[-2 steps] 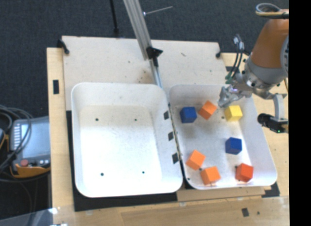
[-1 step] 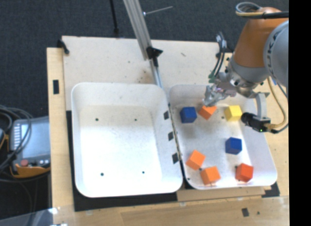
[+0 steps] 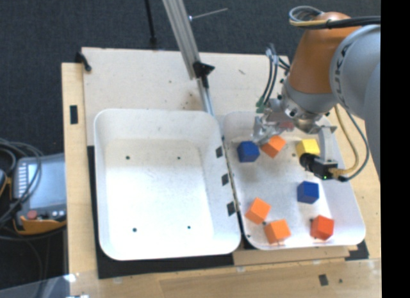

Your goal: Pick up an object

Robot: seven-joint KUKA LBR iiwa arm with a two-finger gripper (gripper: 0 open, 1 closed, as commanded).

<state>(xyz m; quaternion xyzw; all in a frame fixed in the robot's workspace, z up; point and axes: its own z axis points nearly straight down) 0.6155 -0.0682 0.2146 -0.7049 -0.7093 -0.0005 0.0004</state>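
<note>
The fingers' (image 3: 264,130) spread — I cannot tell. They hang mid-right of frame over touching blocks, blue cube (image 3: 248,151) and orange cube (image 3: 274,145) — a descent could wedge or scatter both.

Robotics laboratory: a grey-and-orange industrial arm (image 3: 333,53) over a plywood bench (image 3: 147,79), an aluminium camera mast (image 3: 179,24), dark carpet (image 3: 51,8).

No text, label, brand or number can be read here — not on the blocks, the bins, the arm, or the small device at the left edge.
</note>
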